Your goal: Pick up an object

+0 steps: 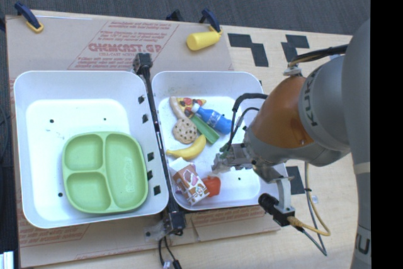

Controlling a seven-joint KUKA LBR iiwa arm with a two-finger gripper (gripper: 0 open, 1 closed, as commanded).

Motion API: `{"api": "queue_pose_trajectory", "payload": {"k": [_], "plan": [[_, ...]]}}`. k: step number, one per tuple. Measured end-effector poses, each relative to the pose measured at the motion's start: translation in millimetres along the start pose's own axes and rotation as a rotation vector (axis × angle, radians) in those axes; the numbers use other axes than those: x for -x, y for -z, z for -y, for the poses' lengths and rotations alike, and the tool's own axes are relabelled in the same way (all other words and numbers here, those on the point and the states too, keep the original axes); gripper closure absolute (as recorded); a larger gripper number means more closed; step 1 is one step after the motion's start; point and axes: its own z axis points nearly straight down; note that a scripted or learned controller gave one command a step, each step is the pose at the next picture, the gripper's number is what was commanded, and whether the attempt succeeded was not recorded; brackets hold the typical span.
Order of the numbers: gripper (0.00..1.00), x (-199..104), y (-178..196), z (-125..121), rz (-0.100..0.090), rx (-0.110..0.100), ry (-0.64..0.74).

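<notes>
The arm [315, 116] is seen entering from 3 o'clock, its orange band above the right bin [249, 88]. The gripper [227, 159] is positioned low over this bin's 4 o'clock area, beside the toys. Whether the jaws are open or closed cannot be told; nothing is seen between them.

The left bin [38, 110] is occupied by a green divided plate [104, 171], set toward 5 o'clock of that bin.

The candidate objects are all found in the left half of the right bin. A patterned carton [189, 184] is noted at 7 o'clock, tilted, with a red tomato-like piece [212, 185] touching it at its 3 o'clock side. A banana [188, 149] is laid above the carton, long axis running from 8 to 2 o'clock, tip pointing toward 2. A blue bottle [208, 115] is laid with its axis from 10 to 4 o'clock, white cap toward 10. A green stick [204, 128] lies parallel, just below it. A round cookie [184, 131] is touching the banana's upper side.

A yellow object [203, 40] rests on the cardboard at 12 o'clock, outside the bins.
</notes>
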Motion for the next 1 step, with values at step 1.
{"api": "queue_pose_trajectory", "payload": {"k": [1], "plan": [[1.0,-4.4,142.1,-0.3,0.002,0.006,-0.008]]}}
